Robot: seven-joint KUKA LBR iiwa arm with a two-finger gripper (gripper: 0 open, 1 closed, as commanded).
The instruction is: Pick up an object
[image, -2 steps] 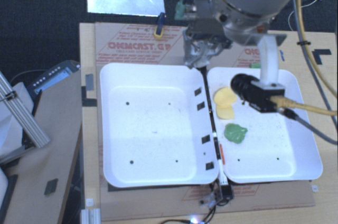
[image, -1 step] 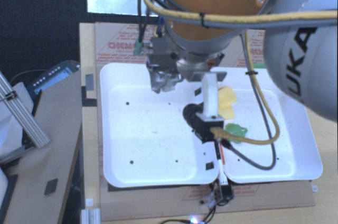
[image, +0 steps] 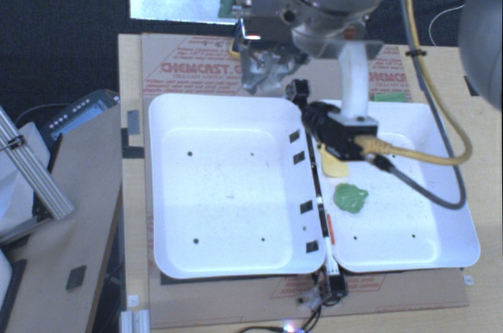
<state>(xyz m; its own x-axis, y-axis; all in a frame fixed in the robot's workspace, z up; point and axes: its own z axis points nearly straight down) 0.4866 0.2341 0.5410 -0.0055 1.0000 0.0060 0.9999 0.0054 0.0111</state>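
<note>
While the gripper [image: 263,78] hangs near far rim of left bin [image: 161,166], open or closed I cannot tell, green lump [image: 350,198] in right bin [image: 440,237]

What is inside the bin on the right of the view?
A green lump lies on the bin floor in plain sight. Just behind it a yellow piece shows partly; the arm covers its far end and the bin's back corner.

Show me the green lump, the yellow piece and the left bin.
green lump [image: 350,198], camera view, its middle.
yellow piece [image: 333,166], camera view, its visible part.
left bin [image: 228,166], camera view, bare floor.
</note>
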